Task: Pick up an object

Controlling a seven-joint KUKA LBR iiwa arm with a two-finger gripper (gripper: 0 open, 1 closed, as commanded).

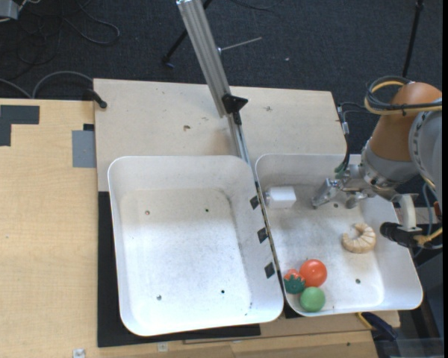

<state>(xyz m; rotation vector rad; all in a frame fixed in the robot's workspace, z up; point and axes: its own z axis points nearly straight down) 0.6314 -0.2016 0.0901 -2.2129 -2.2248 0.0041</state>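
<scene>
Nearest the camera, a green ball (312,299), a red ball (313,272) and a small red-and-green piece (293,282) were clustered at the front of the right bin (403,289). A tan ring-shaped piece (359,238) lay further back, and a white block (282,195) near the divider. The gripper (330,194) was seen low over the bin's rear, between block and ring, with nothing between its fingers, which appeared spread apart. The arm (399,136) was bent in from the right, wrist tilted downward. The approach step was judged in hand; next, a descent centred on one object would be needed before closing.
</scene>
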